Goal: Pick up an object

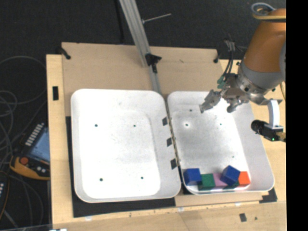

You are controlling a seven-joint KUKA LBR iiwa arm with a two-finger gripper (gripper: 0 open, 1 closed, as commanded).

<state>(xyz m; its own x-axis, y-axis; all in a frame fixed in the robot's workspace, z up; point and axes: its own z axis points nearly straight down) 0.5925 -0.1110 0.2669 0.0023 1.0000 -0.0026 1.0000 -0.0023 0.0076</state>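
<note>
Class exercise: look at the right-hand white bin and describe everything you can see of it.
The right-hand bin is a shallow white tray with rounded corners and a raised rim, probably plastic, its floor speckled grey and marked with a few dark dots. It lies flat on the bench, side by side with the left bin. Small blocks, blue, green, pink and orange, cluster along its near edge. The gripper hangs open over its far end.

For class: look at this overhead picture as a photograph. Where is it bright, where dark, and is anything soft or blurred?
Camera view: the white bins are bright, almost washed out, against the dark floor; the gripper and grey-orange arm look slightly soft; the coloured blocks at the right bin's near edge are small but distinct in colour.
</note>
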